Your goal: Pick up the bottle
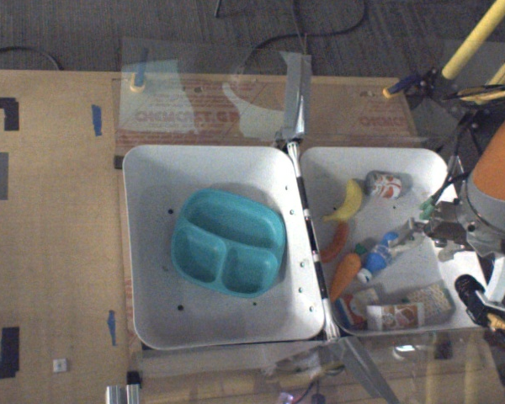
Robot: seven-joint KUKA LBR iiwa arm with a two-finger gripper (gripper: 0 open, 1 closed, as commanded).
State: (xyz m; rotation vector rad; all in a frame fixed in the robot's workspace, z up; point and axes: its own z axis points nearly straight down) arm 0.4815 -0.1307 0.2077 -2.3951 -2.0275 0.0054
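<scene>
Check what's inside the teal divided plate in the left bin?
The teal plate in the left bin shows three bare compartments, nothing in them. The bin floor under the plate is covered, so that patch can't be checked.

Plastic bins on a matt, wood-look worktop

Both white bins (pixel 151 175) look like smooth, faintly glossy plastic; the teal divided plate (pixel 229 242) at centre-left is smooth satin plastic. The bottle (pixel 380 254) at right appears clear, shiny plastic with a blue cap. The tan worktop (pixel 50 225) reads matt, like wood board.
</scene>
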